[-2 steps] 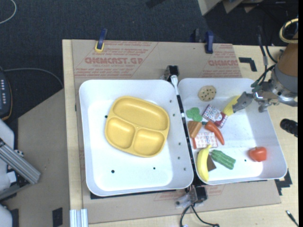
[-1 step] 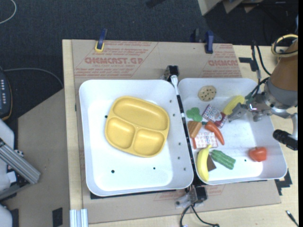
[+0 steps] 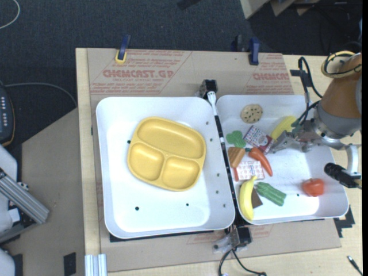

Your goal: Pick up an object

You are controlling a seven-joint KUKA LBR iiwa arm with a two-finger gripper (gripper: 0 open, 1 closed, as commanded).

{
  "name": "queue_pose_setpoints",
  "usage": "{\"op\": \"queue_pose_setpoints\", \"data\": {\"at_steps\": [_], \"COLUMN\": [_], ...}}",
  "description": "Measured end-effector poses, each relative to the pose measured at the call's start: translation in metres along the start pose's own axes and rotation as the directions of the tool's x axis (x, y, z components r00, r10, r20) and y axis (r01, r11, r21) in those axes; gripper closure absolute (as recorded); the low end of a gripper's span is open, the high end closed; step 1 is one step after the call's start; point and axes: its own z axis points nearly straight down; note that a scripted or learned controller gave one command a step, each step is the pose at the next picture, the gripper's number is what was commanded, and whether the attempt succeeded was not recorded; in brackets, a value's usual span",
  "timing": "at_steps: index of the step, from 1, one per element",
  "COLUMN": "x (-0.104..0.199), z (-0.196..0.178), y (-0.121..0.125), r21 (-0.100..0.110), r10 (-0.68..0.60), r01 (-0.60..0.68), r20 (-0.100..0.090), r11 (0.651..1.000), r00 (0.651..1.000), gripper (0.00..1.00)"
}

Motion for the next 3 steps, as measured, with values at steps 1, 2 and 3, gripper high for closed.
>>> {"op": "queue_pose_setpoints", "data": {"at_steps": [1,2,3], "x": [0.000,0.003,-0.003], "z": [-0.013,-0.056,-0.105], "y": [0.001,0.001,0.009], "r21": [-0.006,-0.010,-0.011], "r10": [0.000,0.000,0.000], "r01": [0.000,0.000,0.000], "r20": [0.002,0.004,0.005], "r11": [1.000,1.000,1.000], "r00": [1.000,1.000,1.000], "gripper": [1.00,1.00,1.00]}}
